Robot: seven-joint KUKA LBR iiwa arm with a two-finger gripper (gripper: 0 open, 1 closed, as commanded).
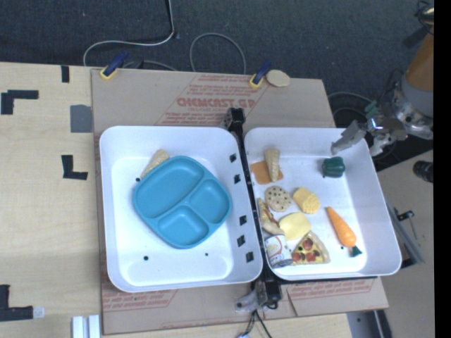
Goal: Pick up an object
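Note:
The right bin (377,189) holds several toy foods: a small dark green piece (333,166), an orange carrot (342,229), a pizza slice (310,250), a chocolate-chip cookie (277,198), two yellow pieces (306,201) (294,225) and a tan cone-shaped piece (271,164). My gripper (361,141) hangs over the bin's upper right corner, just above and right of the green piece. It is open with nothing between its fingers.
The left bin (120,259) holds a blue divided plate (183,200) with a tan piece (156,162) tucked under its upper left edge. A tan disc (278,79) lies on the cardboard behind the bins. Cables run across the dark floor beyond.

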